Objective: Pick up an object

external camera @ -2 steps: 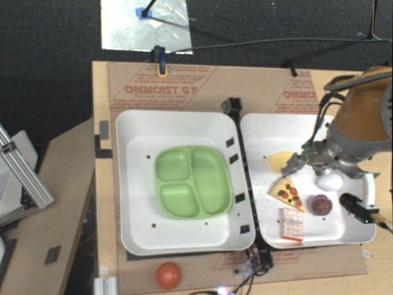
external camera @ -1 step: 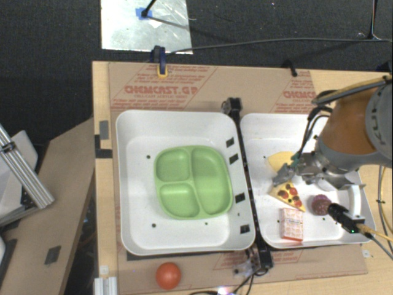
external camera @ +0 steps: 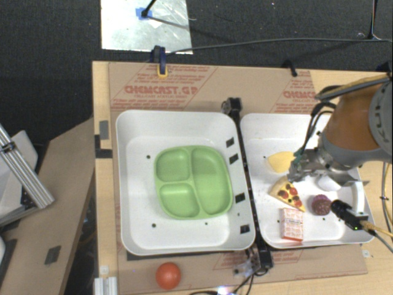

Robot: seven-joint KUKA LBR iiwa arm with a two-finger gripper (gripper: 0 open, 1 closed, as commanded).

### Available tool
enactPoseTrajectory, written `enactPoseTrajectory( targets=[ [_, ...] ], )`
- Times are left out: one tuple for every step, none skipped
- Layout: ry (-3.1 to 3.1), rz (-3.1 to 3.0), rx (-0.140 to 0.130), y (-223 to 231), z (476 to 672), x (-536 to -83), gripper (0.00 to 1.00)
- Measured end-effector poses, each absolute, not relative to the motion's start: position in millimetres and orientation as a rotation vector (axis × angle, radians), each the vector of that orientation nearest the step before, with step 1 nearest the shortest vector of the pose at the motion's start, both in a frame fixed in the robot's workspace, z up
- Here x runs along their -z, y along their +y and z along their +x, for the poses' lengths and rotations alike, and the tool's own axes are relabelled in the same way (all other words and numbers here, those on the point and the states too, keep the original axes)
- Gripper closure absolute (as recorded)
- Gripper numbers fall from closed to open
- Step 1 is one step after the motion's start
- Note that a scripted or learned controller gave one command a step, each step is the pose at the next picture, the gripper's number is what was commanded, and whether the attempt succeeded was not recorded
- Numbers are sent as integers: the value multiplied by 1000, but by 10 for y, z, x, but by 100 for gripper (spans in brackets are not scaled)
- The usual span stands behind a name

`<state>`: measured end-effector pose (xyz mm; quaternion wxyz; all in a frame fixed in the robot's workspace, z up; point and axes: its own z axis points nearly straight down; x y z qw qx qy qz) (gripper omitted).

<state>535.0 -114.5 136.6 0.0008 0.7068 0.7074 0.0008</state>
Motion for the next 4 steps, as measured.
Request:
enactPoseTrajectory(
  targets=[
    [2224,2214,-3,-1157,5442,-1949,100],
    [2224,2215,-3,-1158,5452,-2158,100],
    [2228,2213,-3,-635,5637,-2260,100],
    [2231,2210,-4,-131,5769,-2359,100]
  ],
)
